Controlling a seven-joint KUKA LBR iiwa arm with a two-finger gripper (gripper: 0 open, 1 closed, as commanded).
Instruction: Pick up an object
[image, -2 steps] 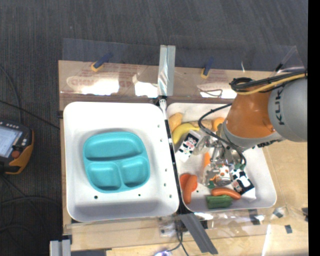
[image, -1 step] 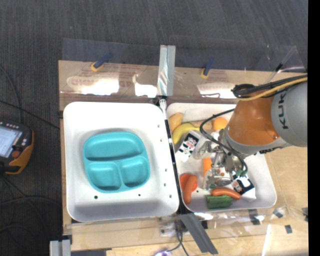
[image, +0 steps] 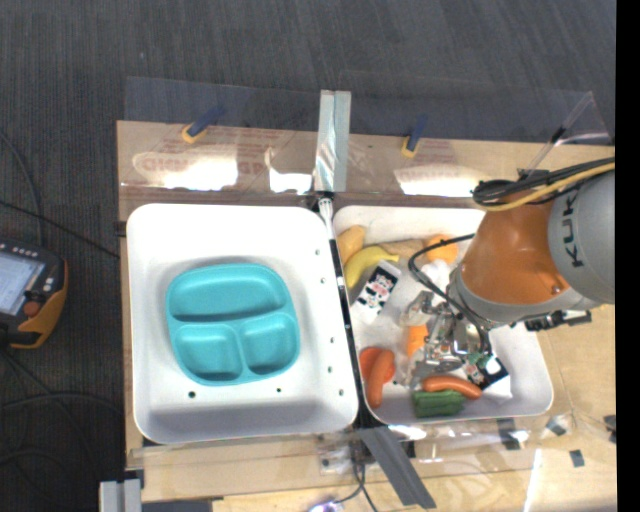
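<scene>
My pincer (image: 447, 352) hangs low in the right bin (image: 530, 385), toward its 5 o'clock part, and I cannot tell how far it is parted or whether anything sits in it; cables and metal clutter hide the tips. Just at its 6 o'clock lie a green vegetable piece (image: 437, 403) and an orange-red sausage-shaped piece (image: 452, 385), touching each other. At 9 o'clock from me rests a red-orange pepper-like piece (image: 376, 370). Farther up, at 11 o'clock, a black-and-white card (image: 377, 290) lies beside a yellow banana (image: 362, 263). Well apart at 9 o'clock, the left bin (image: 150, 300) bears a teal compartment tray (image: 234, 322).
</scene>
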